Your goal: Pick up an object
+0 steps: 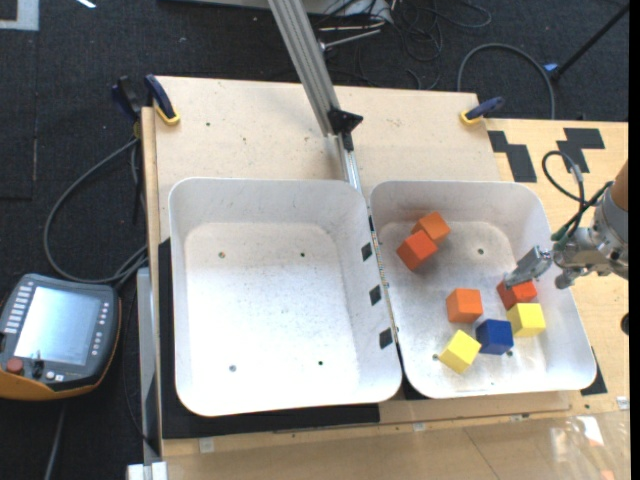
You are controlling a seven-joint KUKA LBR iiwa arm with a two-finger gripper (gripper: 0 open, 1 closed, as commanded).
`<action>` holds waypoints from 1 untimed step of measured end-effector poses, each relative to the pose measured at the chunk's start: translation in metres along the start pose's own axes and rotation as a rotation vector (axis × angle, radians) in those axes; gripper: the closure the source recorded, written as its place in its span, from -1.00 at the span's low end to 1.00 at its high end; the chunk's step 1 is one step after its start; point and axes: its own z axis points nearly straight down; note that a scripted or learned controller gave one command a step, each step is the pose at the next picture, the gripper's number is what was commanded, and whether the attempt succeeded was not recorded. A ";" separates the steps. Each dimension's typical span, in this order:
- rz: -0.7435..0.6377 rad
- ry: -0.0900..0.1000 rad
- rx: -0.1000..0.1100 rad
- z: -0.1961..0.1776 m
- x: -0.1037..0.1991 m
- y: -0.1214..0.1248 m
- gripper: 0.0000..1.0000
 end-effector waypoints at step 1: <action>0.002 -0.002 -0.003 0.094 0.048 0.014 -1.00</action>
